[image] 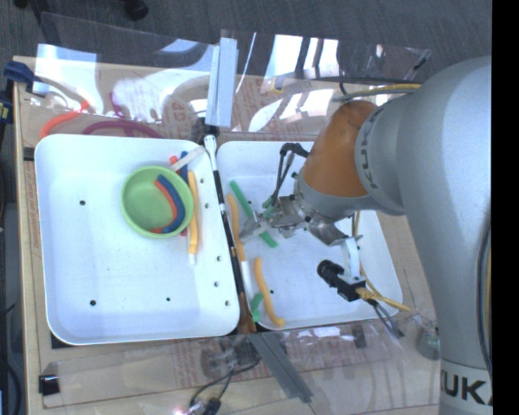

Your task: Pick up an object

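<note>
My gripper (262,220) hangs low over the left part of the right bin (304,296), under the orange wrist band. A green stick (240,192) lies just up and left of it. A short green piece (268,239) lies right below it. An orange stick (234,215) runs along the bin's left wall beside the gripper. Further toward the front lie a yellow-orange stick (266,295) and a small green piece (257,306). Nothing shows clearly held.
The left bin (95,258) holds a green bowl (154,202) with red, blue and yellow bowls nested in it, and a yellow stick (192,223) beside it. A black camera part with yellow cable (342,281) hangs from the wrist over the right bin.
</note>
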